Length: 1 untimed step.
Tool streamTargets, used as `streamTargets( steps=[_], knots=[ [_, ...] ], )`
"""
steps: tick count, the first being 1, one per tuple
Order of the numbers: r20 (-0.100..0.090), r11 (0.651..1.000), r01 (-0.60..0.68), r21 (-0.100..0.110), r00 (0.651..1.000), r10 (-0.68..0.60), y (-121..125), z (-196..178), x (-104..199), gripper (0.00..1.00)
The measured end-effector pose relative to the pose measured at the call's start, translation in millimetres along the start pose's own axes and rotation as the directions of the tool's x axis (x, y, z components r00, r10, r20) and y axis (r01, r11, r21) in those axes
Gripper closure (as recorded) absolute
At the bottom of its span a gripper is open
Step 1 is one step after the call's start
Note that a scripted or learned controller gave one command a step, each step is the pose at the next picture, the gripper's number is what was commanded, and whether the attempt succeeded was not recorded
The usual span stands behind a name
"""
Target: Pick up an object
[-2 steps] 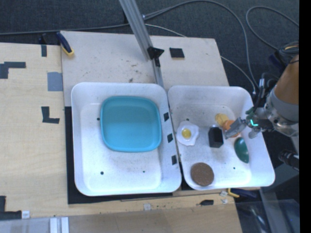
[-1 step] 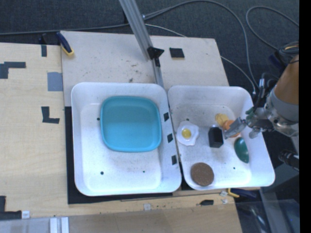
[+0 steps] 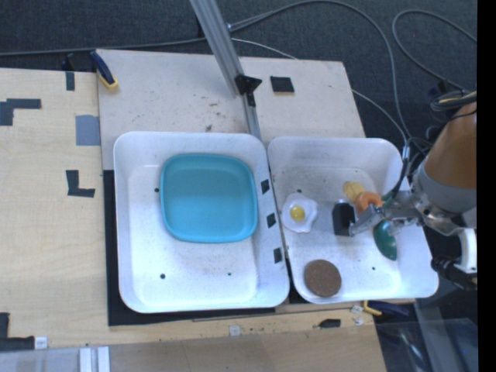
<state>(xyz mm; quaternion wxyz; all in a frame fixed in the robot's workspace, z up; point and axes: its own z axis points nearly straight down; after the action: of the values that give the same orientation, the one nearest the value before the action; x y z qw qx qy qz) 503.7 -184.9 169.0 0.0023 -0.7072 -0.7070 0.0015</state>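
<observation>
The end effector [image 3: 346, 220] sits low in the right bin [image 3: 310, 155], at the right middle of the frame, its dark tip near the bin floor; whether it is open or closed cannot be told, and nothing can be seen gripped in it. Just above it lies an orange and yellow toy [image 3: 359, 193], and just right of it a dark green piece [image 3: 385, 241], partly under the arm [image 3: 449, 165] that comes in from the right edge. To the left of the end effector, near the bin's left wall, rests a toy fried egg [image 3: 298, 213]. Below, toward the bin's lower edge, lies a round brown disc [image 3: 322, 277]. The left bin [image 3: 133, 231], touching the right one along the middle, holds a square blue plate [image 3: 208, 198] lying flat in its upper half. Both bins stand on the pale wooden worktop [image 3: 46, 231].
</observation>
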Motion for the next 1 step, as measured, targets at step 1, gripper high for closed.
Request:
streamTargets(
  steps=[1],
  knots=[
    [0.0,1.0,0.001,0.0,1.0,-0.001,-8.7,56.4,6.3,0.0]
  ],
)
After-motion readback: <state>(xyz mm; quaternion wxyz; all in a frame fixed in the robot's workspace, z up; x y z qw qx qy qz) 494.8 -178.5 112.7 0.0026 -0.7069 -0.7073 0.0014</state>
